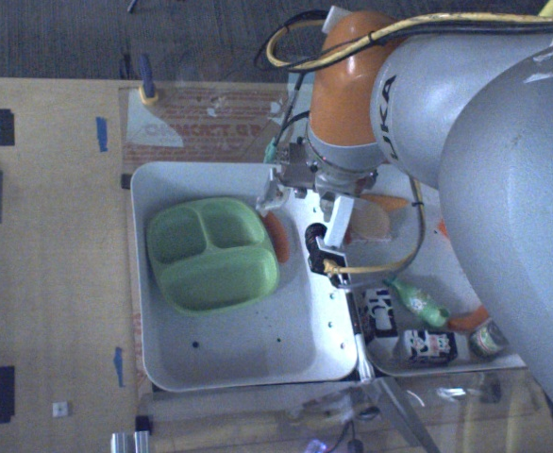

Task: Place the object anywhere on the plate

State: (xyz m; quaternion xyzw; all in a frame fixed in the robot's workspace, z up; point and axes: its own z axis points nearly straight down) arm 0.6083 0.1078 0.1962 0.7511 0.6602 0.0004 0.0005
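While tool (275, 199) grip can't be told | one green plate (212, 254) | one orange object (278, 238) beside it

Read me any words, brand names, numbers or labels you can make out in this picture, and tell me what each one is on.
"UKA", the visible part of a brand name, runs in dark letters down the grey arm beside its orange band.
Faint red lettering on the printed sheet above the left bin: too blurred to read.
Black-and-white labels on the two packages in the right bin: too small to read.
The green plate carries no text.
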